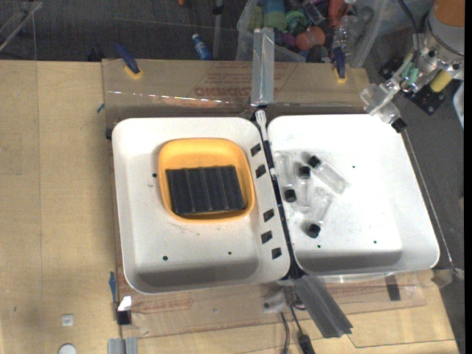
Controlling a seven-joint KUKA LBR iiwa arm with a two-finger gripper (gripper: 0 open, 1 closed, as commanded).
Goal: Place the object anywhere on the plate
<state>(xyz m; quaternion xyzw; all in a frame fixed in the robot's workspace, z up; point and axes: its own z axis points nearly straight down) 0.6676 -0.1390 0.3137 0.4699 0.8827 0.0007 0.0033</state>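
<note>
Orange and shallow, the plate (205, 153) sits in the left bin (140, 242), its rim glowing around a dark ribbed insert (205, 189) that covers most of its floor. That plate serves as the landmark. To the right of it, across the divider (267, 198) that joins the two bins, lies a loose cluster of small clear vials with black caps (310, 186) in the right bin (369, 198); they rest against one another on the bin floor, close to the divider, and nothing is touching them from above. Well to the right of the plate and farther back, beyond the far right corner of the right bin, the arm's wrist hangs above the table (44, 161), with the claw (382, 98) pointing down and left toward that corner. The claw appears as a pale, blurred shape, and whether it is spread or closed cannot be told; no vial shows within it. Behind the plate, past the back edge of the table, stands a clear tub of coloured toys (313, 9).
</note>
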